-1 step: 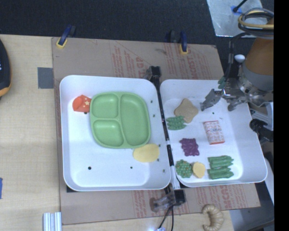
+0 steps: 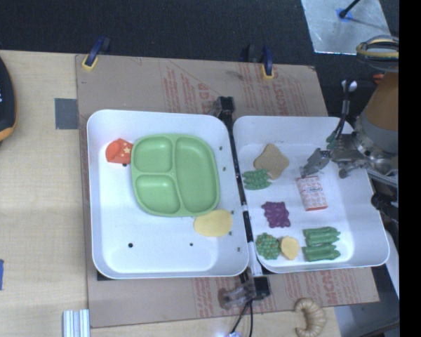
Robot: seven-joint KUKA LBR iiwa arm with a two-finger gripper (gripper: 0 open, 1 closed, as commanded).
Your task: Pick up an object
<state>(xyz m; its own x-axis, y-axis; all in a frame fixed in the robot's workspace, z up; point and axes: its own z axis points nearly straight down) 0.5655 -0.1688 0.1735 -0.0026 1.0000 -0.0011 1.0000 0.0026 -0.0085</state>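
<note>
— one arm, so which item lies nearest the gripper [image 2: 321, 161] in the camera view?
— the small red-and-white packet [image 2: 311, 192], in the right bin [image 2: 379, 251], just below the tip toward the near rim; its long axis runs front to back.
— fingers?
— cannot tell; the wrist is cut off at the frame's right.

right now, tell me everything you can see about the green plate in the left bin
The green plate is a pale green tray with rounded corners, smooth like plastic, split into three sections: two on its left half, one long one on the right. Nothing lies in any section. It lies flat, turned slightly, in the upper middle of the left bin. A red piece sits against its upper left corner, and a yellow piece sits at its lower right edge.
</note>
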